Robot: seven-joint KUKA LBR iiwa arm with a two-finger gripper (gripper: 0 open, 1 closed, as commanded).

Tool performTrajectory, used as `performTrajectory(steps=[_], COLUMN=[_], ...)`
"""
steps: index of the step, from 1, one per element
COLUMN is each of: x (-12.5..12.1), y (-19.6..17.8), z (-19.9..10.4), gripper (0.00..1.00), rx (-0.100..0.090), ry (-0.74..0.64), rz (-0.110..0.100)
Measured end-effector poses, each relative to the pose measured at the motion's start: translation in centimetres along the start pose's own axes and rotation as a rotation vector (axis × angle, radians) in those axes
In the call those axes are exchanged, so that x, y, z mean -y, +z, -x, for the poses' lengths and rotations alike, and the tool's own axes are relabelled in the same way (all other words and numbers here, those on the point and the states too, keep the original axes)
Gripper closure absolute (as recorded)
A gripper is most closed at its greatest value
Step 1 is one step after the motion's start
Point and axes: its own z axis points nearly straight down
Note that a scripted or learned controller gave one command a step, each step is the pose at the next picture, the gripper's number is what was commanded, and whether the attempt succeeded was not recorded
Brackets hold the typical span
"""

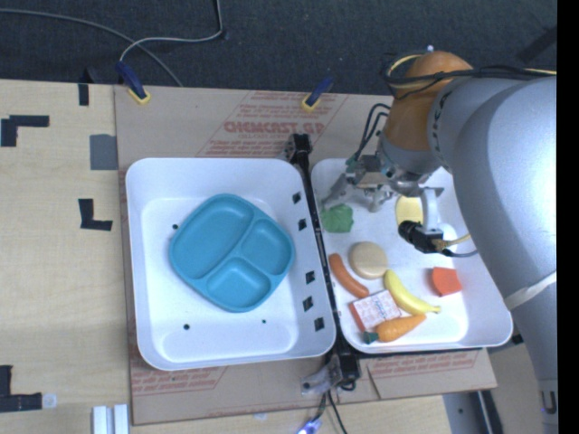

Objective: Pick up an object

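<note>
My gripper point(355, 195) hangs over the back left part of the right bin point(479, 333), open, with nothing between its fingers. Just below it lies a green toy vegetable point(337, 218). A yellow piece point(409, 211) sits to the gripper's right, partly hidden by the wrist cable. Further forward lie a round beige cookie point(368, 259), an orange sausage point(347, 276), a banana point(407, 294), an orange-red block point(445, 281), a red and white packet point(374, 311) and a carrot point(398, 328).
The left bin point(154, 333) holds a blue divided plate point(232, 251). A black divider with clips point(312, 242) runs between the bins. The grey arm point(507, 170) covers the right bin's back right side. Cardboard lies under both bins.
</note>
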Motion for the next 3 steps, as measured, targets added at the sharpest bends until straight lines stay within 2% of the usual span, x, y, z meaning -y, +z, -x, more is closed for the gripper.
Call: performTrajectory(steps=[1, 2, 3], x=[0.0, 0.0, 9.1], y=[-1.0, -1.0, -9.9], z=[-0.1, 0.0, -0.5], gripper=[1.0, 0.0, 0.0], rx=[0.0, 0.001, -0.001], ry=[-0.001, -0.001, 0.002], rz=[0.002, 0.002, 0.0])
